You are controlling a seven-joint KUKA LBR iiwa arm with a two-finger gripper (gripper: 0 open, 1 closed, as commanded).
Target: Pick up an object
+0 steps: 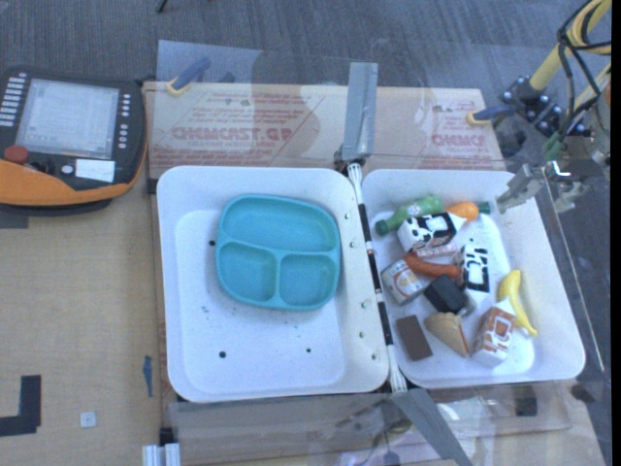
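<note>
I've got the right bin (558, 338) as my anchor. Nearest me inside it: a brown block (413, 337), a cone-shaped tan piece (449, 331) and an orange-and-white carton (495, 334), close together. Just beyond them, a banana (516, 299) along the bin's right side, a black piece (445, 293) and a small can (401, 280). Farther back, a black-and-white cow toy (432, 229), a green toy (408, 214) and a carrot (465, 209). The gripper (529, 187) hangs over the bin's far right corner, above everything; its jaws I can't tell. Left of the bin sits a teal divided plate (278, 251).
</note>
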